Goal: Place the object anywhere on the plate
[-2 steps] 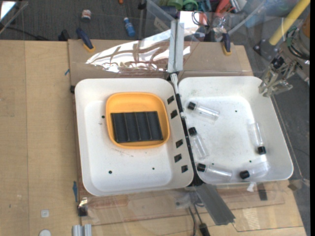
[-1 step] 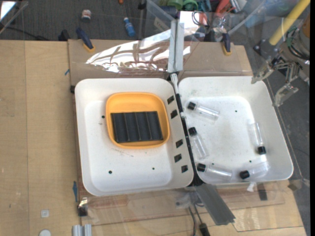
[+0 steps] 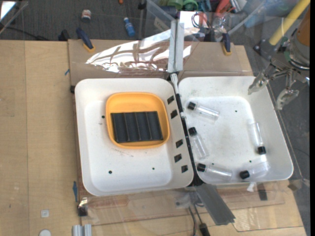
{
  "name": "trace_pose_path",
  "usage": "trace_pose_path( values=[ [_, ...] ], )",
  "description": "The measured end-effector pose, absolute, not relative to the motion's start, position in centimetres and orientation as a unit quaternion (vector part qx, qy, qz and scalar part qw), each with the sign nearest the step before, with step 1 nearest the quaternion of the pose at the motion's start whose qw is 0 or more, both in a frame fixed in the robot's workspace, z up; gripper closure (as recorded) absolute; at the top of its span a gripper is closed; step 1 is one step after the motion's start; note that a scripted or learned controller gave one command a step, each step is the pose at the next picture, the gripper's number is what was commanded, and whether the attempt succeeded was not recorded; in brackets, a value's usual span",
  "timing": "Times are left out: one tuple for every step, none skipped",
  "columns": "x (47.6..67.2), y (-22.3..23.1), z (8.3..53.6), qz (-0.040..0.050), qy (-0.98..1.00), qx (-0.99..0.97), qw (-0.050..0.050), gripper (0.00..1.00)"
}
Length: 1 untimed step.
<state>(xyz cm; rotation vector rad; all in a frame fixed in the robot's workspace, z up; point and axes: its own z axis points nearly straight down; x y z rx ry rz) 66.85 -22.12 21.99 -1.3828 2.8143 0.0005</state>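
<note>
An orange plate [image 3: 134, 100] lies in the left bin [image 3: 93, 171], with a black ribbed insert [image 3: 137, 126] on its middle. Several clear vials with black caps lie loose in the right bin [image 3: 280, 151]: one [image 3: 202, 111] near the far left, one [image 3: 197, 142] along the left wall, one [image 3: 214, 170] at the near edge, one [image 3: 256, 136] by the right wall. My gripper [image 3: 269, 93] hangs over the right bin's far right corner, open, with nothing between its fingers [image 3: 254, 86].
A divider with black clips [image 3: 177, 132] separates the two bins. A clear tub of coloured toys [image 3: 206, 1] stands behind the bench. Crinkled foil [image 3: 133, 58] lies behind the left bin.
</note>
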Motion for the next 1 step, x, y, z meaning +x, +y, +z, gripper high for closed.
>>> trace_pose_path(
  values=[
    [66.96,-21.99,22.70,-0.0021,0.877,-0.480,0.005,0.00]
  ],
)
